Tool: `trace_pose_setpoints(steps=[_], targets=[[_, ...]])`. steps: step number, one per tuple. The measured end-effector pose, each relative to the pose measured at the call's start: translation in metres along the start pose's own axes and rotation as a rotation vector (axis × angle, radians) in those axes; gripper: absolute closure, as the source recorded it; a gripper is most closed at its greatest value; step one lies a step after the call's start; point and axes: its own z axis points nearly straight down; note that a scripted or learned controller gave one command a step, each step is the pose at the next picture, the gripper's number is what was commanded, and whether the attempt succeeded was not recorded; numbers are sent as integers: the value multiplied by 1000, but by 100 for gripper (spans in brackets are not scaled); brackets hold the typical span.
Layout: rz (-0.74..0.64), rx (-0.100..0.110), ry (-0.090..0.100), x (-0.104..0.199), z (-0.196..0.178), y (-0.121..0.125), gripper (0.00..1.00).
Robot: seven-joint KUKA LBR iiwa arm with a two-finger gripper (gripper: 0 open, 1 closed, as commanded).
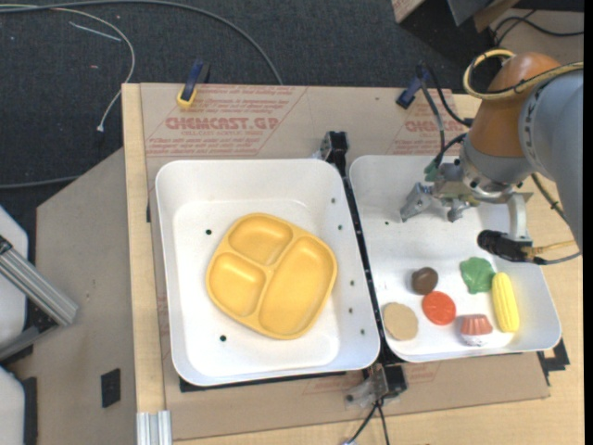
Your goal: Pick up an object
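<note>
The right bin holds several small items along its near side: a brown ball, a red tomato, a tan disc, a green piece, a yellow corn cob and a pink cupcake. My gripper hovers over the far part of this bin, well above and behind the items. It is open, and nothing sits between its fingers. The brown ball is the item closest to it.
The left bin holds a yellow divided plate. A black clamp sits at the far end of the wall between the bins. Cables trail from the arm over the right bin's right side.
</note>
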Motion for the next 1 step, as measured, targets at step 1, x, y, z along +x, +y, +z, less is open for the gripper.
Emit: trace_pose_setpoints(steps=[1], targets=[[0, -6, -1, 0, -14, 2, 100]])
